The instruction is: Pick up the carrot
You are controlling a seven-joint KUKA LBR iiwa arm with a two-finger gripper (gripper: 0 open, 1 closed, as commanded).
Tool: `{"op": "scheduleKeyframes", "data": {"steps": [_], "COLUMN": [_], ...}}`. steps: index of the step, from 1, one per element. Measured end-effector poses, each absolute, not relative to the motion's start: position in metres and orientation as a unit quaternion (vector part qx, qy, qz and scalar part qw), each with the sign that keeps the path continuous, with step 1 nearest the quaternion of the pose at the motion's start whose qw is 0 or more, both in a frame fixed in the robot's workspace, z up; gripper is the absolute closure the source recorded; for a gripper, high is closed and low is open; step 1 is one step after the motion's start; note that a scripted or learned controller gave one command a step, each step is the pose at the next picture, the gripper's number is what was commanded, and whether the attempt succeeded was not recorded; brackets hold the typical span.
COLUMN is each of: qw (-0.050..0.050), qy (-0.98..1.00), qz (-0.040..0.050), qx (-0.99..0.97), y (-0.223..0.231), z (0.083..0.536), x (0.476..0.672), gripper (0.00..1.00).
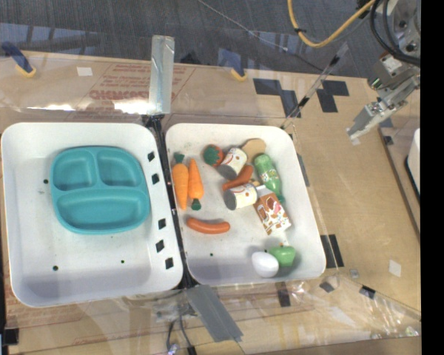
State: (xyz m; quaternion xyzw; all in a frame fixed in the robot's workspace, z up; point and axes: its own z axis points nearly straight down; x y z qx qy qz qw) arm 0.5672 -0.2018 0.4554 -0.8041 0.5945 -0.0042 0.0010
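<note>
Two orange carrots with green tops lie side by side at the left wall of the right bin (305, 198): the larger carrot (180, 187) and a thinner one (195, 180) just to its right. The gripper (375, 112) hangs off the grey arm at the upper right, outside the bins and over the bare bench. It is far from both carrots, with nothing visible in it.
The right bin also holds a red sausage (207, 226), a green bottle (266, 171), a small carton (271, 214), two cans (235, 159), a strawberry (211, 154) and a white and green piece (274, 260). A teal divided plate (100, 188) lies in the left bin (29, 272).
</note>
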Motion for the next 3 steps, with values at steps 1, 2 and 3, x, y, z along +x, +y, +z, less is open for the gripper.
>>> {"op": "scheduleKeyframes", "data": {"steps": [1,2,3], "qw": [0.000,0.001,0.001], "qy": [0.514,0.450,0.407], "qz": [0.0047,-0.0042,0.0046], "qx": [-0.858,-0.893,-0.914], "y": [-0.196,-0.197,-0.187], "z": [0.313,0.457,0.298], "x": [0.521,0.573,0.509], "gripper": [1.00,1.00,1.00]}}
